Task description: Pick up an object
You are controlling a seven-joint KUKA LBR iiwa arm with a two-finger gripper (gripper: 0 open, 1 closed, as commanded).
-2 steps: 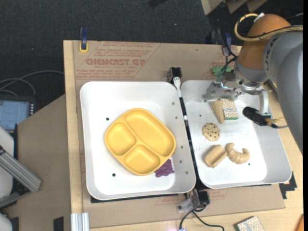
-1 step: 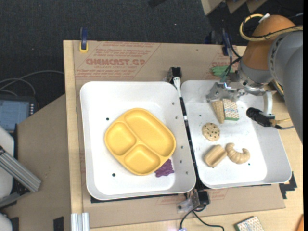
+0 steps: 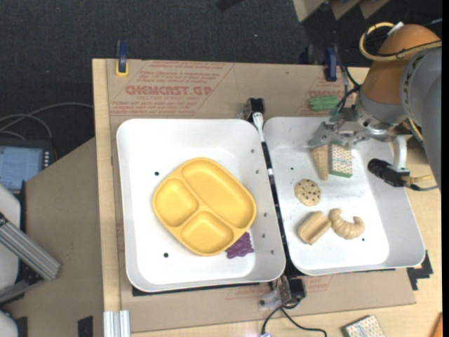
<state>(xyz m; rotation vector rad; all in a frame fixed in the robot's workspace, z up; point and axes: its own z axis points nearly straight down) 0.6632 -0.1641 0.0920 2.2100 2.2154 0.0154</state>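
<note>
Purple grape cluster (image 3: 240, 245) lies beside my yellow divided plastic plate (image 3: 203, 205) in the left white bin (image 3: 133, 188). My gripper (image 3: 335, 140) hovers over a small patterned box (image 3: 341, 161) in the right bin (image 3: 393, 237); finger state: cannot tell. Cookie (image 3: 306, 192), croissant (image 3: 346, 223) nearby.

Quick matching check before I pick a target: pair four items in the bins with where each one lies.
Things:
1. yellow divided plate
2. purple grapes
3. cookie
4. croissant

Places:
A. right bin, nearest its front edge
B. middle of left bin
C. right bin, just below the gripper
D. left bin, at the plate's lower right edge

Pairs: 1-B, 2-D, 3-C, 4-A
</note>
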